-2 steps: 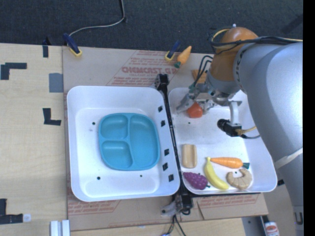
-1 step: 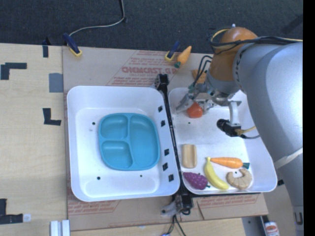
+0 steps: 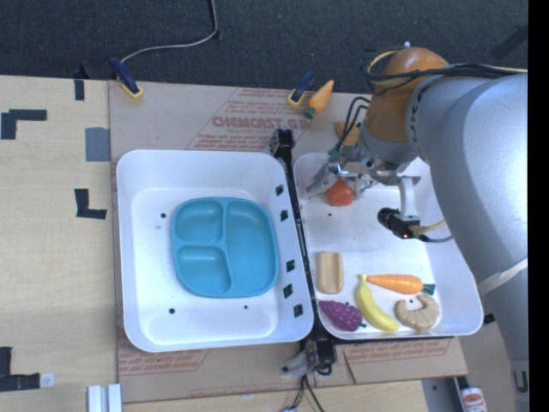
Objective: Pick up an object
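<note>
My gripper (image 3: 342, 178) hangs over the far left part of the right bin (image 3: 446, 256), low over the floor. A small red-orange tomato (image 3: 340, 195) lies right under it. One grey finger (image 3: 320, 179) sticks out to the tomato's left and the other sits to its right, so the gripper is open and straddles the tomato without closing on it. Toward the bin's near end lie a beige bread piece (image 3: 329, 272), purple grapes (image 3: 341, 315), a banana (image 3: 375, 305), a carrot (image 3: 395, 283) and a brown pretzel (image 3: 418, 312).
The left bin (image 3: 141, 230) holds a blue divided plate (image 3: 225, 245). A black divider rail (image 3: 290, 221) runs between the bins. Orange and blue clamps (image 3: 310, 97) sit on the cardboard behind the bins. The arm's bulk (image 3: 480, 161) covers the right bin's far right side.
</note>
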Robot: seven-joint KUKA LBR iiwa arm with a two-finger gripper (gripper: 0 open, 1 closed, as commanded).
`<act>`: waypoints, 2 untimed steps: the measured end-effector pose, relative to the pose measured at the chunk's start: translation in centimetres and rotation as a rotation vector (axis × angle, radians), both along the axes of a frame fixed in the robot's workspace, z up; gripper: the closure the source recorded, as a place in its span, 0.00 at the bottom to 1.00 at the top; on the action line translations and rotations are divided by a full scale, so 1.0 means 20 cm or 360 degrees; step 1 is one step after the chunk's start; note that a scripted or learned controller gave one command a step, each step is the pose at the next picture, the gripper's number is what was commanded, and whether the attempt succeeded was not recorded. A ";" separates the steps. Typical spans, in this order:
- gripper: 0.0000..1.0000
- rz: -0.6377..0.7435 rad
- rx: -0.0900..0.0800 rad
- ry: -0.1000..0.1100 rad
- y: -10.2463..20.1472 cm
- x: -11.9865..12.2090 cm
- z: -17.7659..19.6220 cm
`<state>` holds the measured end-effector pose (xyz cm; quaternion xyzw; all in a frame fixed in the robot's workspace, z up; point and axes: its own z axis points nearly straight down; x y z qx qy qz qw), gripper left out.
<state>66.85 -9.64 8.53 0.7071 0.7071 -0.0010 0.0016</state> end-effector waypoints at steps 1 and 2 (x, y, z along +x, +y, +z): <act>0.00 0.0001 0.0001 0.0000 0.00 0.00 0.00; 0.00 0.0000 0.0000 0.0000 0.01 0.00 0.00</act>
